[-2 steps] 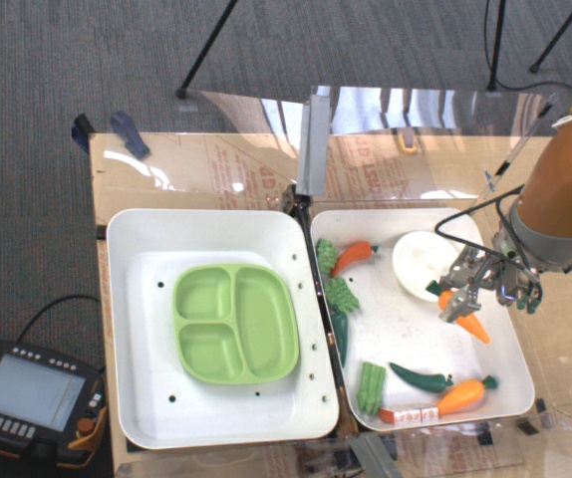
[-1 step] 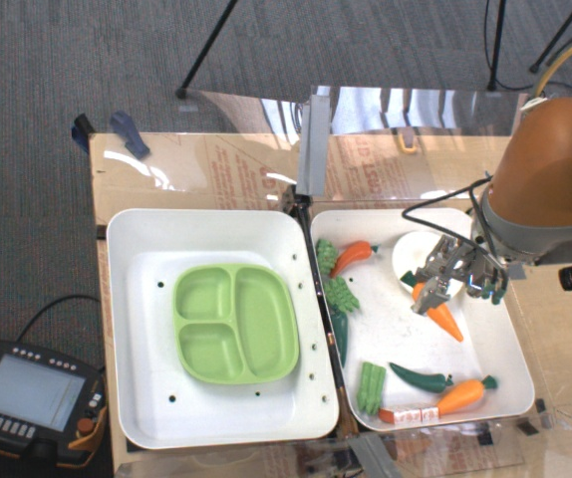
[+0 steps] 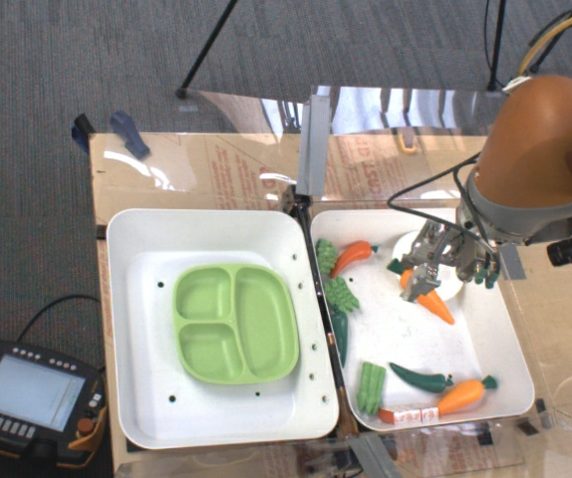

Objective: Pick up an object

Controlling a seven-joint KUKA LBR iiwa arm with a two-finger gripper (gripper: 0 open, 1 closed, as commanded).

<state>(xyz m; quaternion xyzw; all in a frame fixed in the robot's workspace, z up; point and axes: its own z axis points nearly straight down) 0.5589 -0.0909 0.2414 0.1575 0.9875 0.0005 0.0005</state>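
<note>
My gripper [image 3: 424, 272] hangs over the upper right part of the right bin [image 3: 500, 342], coming down from the grey and orange arm [image 3: 525, 157]. Directly beneath and touching it in the view lies an orange carrot [image 3: 435, 306], pointing down-right; part of it is hidden by the gripper. I cannot tell whether the carrot is between the gripper's tips. A second carrot with a green top [image 3: 353, 256] lies to the left. A third carrot [image 3: 462, 396] rests near the bin's front right.
Also in the right bin are leafy green pieces [image 3: 342, 295], a dark green pepper [image 3: 421, 376], a ribbed green vegetable [image 3: 370, 386] and a small red-and-white box [image 3: 411, 416]. The left bin [image 3: 137, 267] holds a green divided plate [image 3: 236, 323]. A pendant [image 3: 27, 396] sits at lower left.
</note>
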